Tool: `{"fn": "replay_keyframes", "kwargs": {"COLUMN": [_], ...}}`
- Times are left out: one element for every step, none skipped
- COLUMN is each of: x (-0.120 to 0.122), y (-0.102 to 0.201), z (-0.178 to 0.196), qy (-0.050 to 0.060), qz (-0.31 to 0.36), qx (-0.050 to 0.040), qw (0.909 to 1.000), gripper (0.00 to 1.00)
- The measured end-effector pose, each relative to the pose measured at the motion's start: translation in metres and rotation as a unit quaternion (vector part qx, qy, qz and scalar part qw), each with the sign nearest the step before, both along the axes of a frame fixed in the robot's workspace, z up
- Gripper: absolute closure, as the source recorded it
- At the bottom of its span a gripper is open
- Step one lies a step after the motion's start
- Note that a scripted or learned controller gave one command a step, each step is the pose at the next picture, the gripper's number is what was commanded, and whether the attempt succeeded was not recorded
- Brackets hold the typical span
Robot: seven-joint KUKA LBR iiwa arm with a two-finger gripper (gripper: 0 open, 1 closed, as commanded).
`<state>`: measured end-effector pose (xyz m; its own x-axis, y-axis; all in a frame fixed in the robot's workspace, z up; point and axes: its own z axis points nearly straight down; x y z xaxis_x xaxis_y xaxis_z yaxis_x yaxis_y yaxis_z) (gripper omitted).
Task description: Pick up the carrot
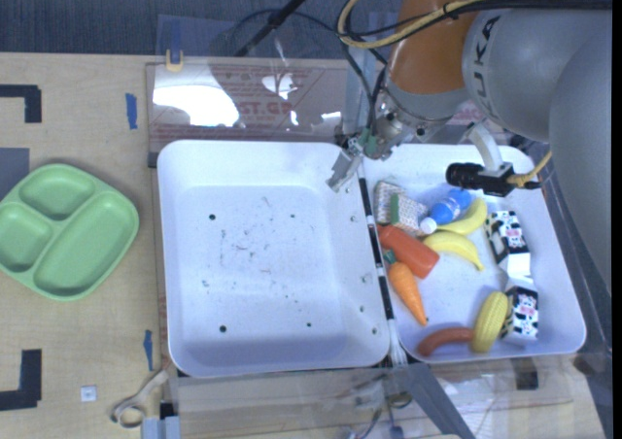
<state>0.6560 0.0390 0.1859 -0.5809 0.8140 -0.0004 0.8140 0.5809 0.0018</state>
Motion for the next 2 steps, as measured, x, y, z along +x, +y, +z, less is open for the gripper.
{"fn": "replay_keyframes", "kwargs": {"x": [0.012, 0.008], "y": [-0.055, -0.042], "z": [0.0, 0.0], "qy": [-0.002, -0.001], "qz": [0.03, 0.065], "qx": [-0.0006, -0.0003], "qw": [0.9995, 0.9979], "gripper": [0.0, 0.0]}}
